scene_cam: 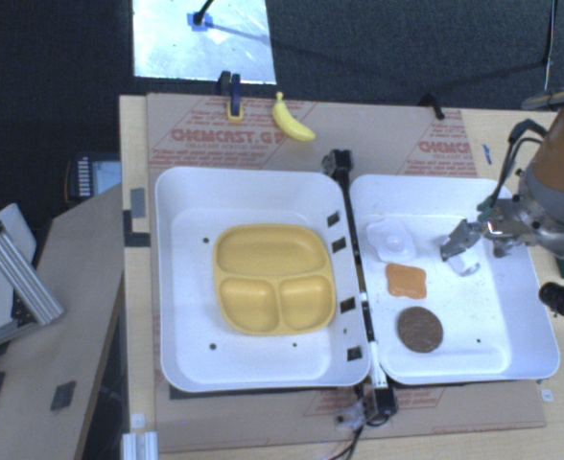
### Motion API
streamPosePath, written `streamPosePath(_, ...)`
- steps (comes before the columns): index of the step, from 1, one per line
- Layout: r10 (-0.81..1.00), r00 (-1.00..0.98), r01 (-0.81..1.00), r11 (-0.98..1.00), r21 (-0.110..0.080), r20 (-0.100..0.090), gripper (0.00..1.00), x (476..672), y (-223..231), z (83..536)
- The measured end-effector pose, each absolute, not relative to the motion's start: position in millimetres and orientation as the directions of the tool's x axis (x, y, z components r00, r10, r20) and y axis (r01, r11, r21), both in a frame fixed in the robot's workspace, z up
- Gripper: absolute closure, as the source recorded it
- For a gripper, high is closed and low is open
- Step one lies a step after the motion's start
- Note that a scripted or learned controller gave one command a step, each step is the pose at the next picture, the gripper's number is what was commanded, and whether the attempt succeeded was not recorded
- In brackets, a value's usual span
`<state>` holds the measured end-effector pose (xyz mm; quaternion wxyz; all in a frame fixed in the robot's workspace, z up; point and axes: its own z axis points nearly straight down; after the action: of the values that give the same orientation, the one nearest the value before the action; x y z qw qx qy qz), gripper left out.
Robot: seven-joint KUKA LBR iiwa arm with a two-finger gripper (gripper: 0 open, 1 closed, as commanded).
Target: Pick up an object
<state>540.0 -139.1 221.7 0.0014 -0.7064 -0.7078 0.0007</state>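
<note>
Over the right white bin [527, 286] the arm slants in, its tool [459, 247] low near a clear cup [389, 241], grip unclear

We see our arm [558, 175] reaching in from the right, orange band above the wrist, with the gripper [460, 248] angled down and leftward ahead of it.

Both white bins [253, 185] look like smooth, semi-gloss plastic. The yellow divided tray [268, 278] appears matt plastic. The brown disc [420, 329] looks rough-textured. The board [205, 132] beneath appears printed cardboard, matt.
</note>
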Motion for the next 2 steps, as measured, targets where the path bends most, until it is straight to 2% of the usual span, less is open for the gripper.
streamPosePath(1, 1.0, -0.001, 1.0, 0.001, -0.002, 0.001, 0.0, 543.2, -137, 179)
streamPosePath(2, 1.0, -0.001, 1.0, 0.001, -0.004, 0.001, 0.0, 537.2, -131, 120)
